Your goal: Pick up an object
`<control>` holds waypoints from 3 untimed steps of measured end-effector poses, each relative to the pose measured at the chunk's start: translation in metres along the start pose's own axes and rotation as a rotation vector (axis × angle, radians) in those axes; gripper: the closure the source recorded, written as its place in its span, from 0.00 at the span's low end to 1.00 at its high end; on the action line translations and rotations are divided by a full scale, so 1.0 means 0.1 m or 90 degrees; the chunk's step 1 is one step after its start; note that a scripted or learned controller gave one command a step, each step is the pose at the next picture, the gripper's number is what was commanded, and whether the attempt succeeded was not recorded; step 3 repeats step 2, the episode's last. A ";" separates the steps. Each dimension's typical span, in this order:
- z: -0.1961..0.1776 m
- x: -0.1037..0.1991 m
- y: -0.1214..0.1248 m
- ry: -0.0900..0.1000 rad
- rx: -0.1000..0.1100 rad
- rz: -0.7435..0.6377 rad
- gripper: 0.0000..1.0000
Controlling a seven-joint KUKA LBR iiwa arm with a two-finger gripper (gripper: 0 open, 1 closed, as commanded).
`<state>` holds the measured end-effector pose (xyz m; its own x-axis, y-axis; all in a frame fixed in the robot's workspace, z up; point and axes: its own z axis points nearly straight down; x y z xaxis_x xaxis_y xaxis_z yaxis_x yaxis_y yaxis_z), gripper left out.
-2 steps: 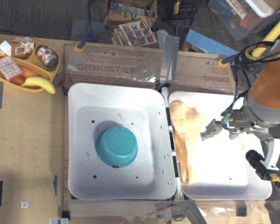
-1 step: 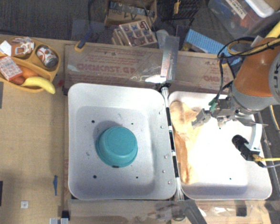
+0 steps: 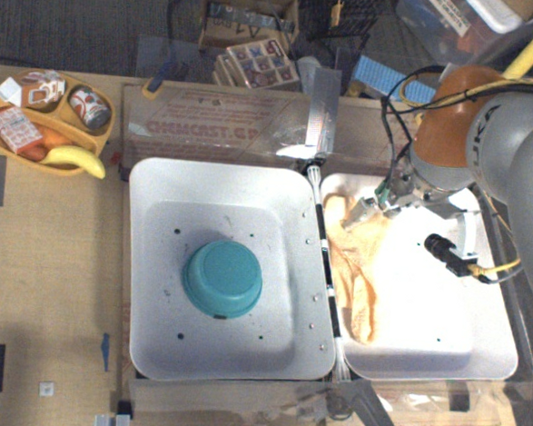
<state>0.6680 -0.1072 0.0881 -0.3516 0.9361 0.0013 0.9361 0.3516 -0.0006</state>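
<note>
Gripper [image 3: 373, 206] aperture I cannot tell; it sits over the limp pale-orange cloth [image 3: 358, 273]. I'd pinch a raised fold, then lift straight.

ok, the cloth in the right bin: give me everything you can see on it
The cloth is pale yellow-orange, soft-looking fabric, crumpled and stretched into a long strip. It lies in the right bin along the left wall, running from the far left corner down towards the near side, with a wider bunch at the top and a folded lobe at the bottom. Its upper end reaches up to the gripper; whether the gripper grips it cannot be told.
</note>
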 end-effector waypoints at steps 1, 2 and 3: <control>-0.10 0.01 0.02 0.000 -0.003 -0.001 1.00; -0.95 0.24 0.08 -0.001 0.000 -0.041 1.00; -0.95 0.24 0.08 -0.001 0.000 -0.041 1.00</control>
